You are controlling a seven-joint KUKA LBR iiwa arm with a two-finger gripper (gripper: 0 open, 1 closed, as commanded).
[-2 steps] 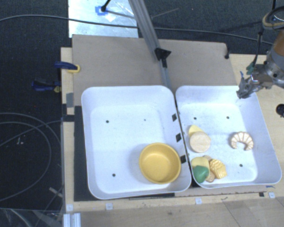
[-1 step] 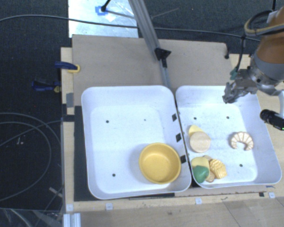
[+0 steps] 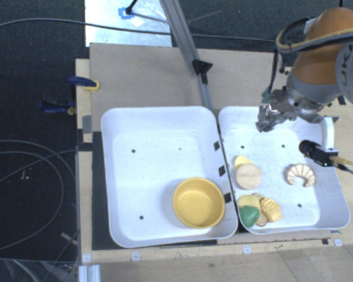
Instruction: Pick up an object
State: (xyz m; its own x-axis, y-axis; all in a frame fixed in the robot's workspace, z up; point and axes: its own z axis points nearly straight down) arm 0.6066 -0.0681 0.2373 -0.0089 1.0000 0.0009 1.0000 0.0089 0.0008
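The yellow bowl [image 3: 199, 202] sat nearest the camera, upright at the near edge of the left bin [image 3: 135, 128], toward its near right corner and just beside the divider between the bins. Nothing else lay in that bin.

The right bin [image 3: 335, 216] carried the candidates for picking. A round tan disc [image 3: 247, 175] with a small yellow piece touching its far side lay close to the bin's left wall. Nearer the camera, a tight cluster sat against the near left corner: a green piece [image 3: 249, 216], a yellow piece touching it, and a ridged yellow-orange item [image 3: 271, 209] at their right. A croissant-shaped toy [image 3: 300, 174] lay apart from these, toward the right wall, with bare floor all round it.

The gripper [image 3: 269, 122] hung over the far left part of the right bin, well apart from every object. Whether the claw was apart or together could not be told; the fingertips read as a dark mass. Nothing was visible between them.

Judgement: no object had been taken yet. The clustered pieces probably lay as dropped, touching, which would make a clean grasp harder there. The croissant, isolated, looked the easier target. The arm would need to travel toward the near edge before descending.
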